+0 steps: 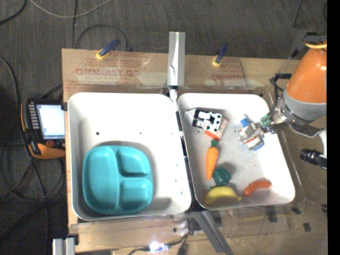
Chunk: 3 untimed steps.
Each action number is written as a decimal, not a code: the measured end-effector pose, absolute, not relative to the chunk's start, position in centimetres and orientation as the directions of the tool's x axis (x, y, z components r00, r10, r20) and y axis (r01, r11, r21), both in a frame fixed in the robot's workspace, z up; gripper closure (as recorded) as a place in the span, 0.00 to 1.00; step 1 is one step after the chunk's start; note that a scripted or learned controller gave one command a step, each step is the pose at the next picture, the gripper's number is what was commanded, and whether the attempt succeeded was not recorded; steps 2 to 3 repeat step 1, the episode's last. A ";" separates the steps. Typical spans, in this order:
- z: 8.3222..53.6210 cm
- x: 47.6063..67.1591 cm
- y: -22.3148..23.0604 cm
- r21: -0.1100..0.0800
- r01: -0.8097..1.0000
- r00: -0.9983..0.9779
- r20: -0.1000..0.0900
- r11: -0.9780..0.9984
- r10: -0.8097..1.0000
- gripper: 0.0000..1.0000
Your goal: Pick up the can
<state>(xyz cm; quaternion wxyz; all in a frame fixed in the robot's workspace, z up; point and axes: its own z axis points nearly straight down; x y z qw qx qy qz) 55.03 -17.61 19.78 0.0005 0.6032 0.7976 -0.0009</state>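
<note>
Apparently the hand [254, 135] grips the can [251, 138], well clear of carrot [211, 161] and box [208, 121].

Silver-blue can [251, 136], tilted, right bin's [276, 193] far-right area

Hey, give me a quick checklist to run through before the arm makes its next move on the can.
1. The can is in the right bin: ok.
2. The hand is right at the can: ok.
3. The can is actually gripped: cannot tell.
4. The carrot lies apart from the can: ok.
5. The can is away from the bin walls: ok.
</note>
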 end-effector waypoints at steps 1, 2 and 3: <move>19.9 59.1 -12.1 -0.003 0.982 0.187 -0.003 -0.187 0.982 1.00; 19.9 59.1 -12.1 -0.003 0.982 0.187 -0.003 -0.187 0.982 1.00; 19.9 59.1 -12.1 -0.003 0.982 0.187 -0.003 -0.187 0.982 1.00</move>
